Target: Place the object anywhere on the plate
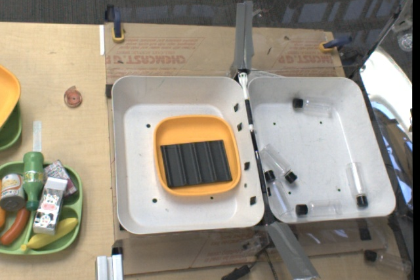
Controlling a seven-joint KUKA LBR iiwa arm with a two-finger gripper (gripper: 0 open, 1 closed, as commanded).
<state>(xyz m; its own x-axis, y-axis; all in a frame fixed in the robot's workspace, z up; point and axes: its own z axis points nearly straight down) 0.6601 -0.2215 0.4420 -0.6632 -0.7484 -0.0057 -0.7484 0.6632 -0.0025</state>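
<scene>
1. A dark ribbed block [197, 163] lies flat on the orange plate [197, 127] in the left bin [134, 167].
2. Clear black-capped tubes [279, 167] lie scattered in the right bin [308, 141].
3. The claw's grip cannot be told.

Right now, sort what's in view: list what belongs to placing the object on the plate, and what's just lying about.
Job:
plate, orange, in the left bin
dark ribbed block, lying on the plate

Lying about:
clear tubes with black caps in the right bin
green tray of toy food
green bottle
clamps
</scene>
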